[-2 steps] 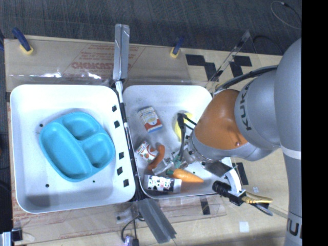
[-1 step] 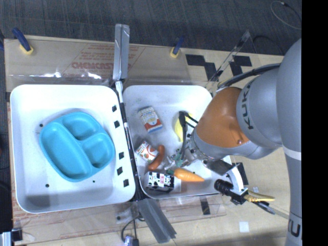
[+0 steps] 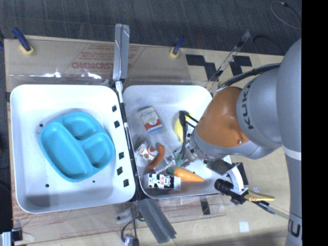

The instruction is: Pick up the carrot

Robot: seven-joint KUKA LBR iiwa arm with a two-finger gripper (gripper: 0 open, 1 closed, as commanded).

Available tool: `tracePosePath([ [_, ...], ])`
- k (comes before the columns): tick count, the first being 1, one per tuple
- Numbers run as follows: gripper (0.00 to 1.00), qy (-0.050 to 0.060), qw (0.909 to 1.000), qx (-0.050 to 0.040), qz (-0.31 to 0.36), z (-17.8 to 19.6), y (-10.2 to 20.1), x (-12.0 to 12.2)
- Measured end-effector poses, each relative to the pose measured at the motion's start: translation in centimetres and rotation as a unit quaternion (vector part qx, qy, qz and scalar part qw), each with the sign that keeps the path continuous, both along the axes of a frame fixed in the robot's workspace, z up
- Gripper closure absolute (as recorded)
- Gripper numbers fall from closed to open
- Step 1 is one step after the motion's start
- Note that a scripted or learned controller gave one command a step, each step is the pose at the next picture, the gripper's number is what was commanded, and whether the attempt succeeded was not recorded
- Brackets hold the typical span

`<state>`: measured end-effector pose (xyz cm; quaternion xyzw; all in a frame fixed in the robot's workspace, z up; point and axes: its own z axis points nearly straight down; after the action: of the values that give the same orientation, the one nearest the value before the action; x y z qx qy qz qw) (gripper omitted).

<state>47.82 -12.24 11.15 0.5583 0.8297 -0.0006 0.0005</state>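
Two white bins sit side by side, and the gripper [image 3: 180, 157] hangs low in the right bin [image 3: 169, 94] just above the carrot's leafy end; whether its jaws are apart or together I cannot tell. The carrot [image 3: 188, 176] lies nearly level along the bin's near wall, tip pointing right, beside a small black-and-white carton [image 3: 164, 182]. The left bin [image 3: 25, 137] holds a blue divided tray [image 3: 77, 145].

White capital letters "KU", upright down the grey rounded arm housing [image 3: 264, 111] at three o'clock, faint red printed lettering, too blurred to read, on the clear plastic sheet [image 3: 95, 60] at eleven o'clock, small printed cartons' labels illegible
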Motion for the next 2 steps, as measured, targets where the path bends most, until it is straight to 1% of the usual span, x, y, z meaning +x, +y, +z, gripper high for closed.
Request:
tracePosePath([
  [1,0.0,0.0,0.9997,0.0001,0.024,-2.0,-5.7,-0.2],
  [2,1.0,-0.003,0.9996,-0.001,0.027,-1.0,-5.7,-0.1],
])
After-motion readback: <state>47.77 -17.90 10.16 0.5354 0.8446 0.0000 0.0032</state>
